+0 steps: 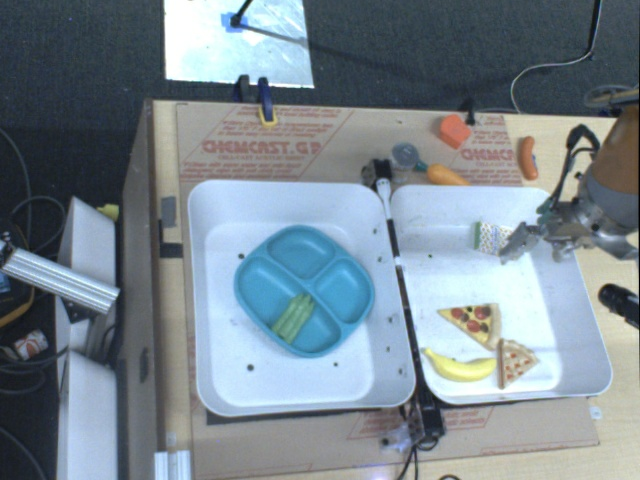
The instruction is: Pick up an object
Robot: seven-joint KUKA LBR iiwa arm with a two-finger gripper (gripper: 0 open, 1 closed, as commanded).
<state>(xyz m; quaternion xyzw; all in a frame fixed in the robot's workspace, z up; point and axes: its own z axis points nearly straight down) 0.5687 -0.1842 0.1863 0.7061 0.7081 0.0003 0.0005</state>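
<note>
The right bin (570, 308) holds a pizza slice (474, 320), a smaller pizza slice (515, 361), a yellow banana (460, 367) and a small white-and-green patterned block (488, 235). My gripper (535, 246) hangs over the far right part of this bin, just right of the patterned block. Its fingers (511, 247) stand open with nothing between them. The left finger is close beside the block.
In the left bin (230, 368) lies a blue divided plate (320, 273) with a green piece (293, 318) in one compartment. On the bench behind the bins lie an orange block (453, 130), a carrot (446, 176), a sausage (527, 158) and a grey round piece (404, 155).
</note>
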